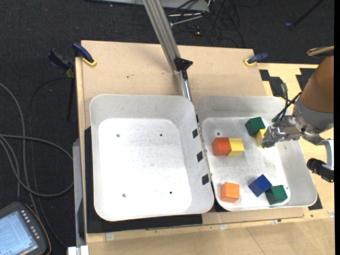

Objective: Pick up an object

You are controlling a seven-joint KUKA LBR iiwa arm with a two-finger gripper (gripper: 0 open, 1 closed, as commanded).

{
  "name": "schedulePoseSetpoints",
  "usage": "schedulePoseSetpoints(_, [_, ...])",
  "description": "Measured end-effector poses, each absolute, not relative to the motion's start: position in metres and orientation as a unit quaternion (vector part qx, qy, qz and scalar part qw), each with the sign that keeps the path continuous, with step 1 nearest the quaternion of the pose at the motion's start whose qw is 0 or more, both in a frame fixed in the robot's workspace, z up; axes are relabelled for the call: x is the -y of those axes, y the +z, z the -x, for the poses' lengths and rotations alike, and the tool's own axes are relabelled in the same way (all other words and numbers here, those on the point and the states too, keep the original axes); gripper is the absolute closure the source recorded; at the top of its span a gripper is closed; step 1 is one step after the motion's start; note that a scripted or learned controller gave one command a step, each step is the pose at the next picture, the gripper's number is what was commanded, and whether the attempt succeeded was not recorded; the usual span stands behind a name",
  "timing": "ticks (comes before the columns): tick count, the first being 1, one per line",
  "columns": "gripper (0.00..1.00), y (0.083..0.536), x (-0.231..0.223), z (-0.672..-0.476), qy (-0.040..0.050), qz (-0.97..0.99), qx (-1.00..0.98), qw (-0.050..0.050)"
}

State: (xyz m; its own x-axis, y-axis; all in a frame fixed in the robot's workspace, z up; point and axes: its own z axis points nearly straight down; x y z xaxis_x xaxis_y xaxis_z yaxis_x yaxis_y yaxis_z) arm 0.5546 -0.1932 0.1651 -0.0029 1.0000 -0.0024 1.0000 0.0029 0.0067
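Observation:
My gripper (269,139) is down in the right bin (297,166), near its far right part. A small yellow block (260,136) lies right at the gripper's left side, partly covered by it. Just beyond it sits a green block (255,125). Left of the gripper, a red-orange block (221,146) and a yellow block (237,146) touch each other. Toward the bin's front lie an orange block (230,192), a blue block (260,185) and another green block (277,194).
The left bin (101,142) adjoins the right one along a shared rim. A metal pole (164,31) slants down from the top to the bins' far edge. The arm's body (321,97) hangs over the right bin's far right corner.

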Motion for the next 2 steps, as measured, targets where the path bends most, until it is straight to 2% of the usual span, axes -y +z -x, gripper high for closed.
schedulePoseSetpoints(1, [1.0, 0.22, 0.186, -0.55, 0.0016, -0.706, -0.709, 0.003])
schedulePoseSetpoints(2, [1.0, 0.283, 0.191, -0.553, 0.0016, -0.706, -0.708, 0.004])
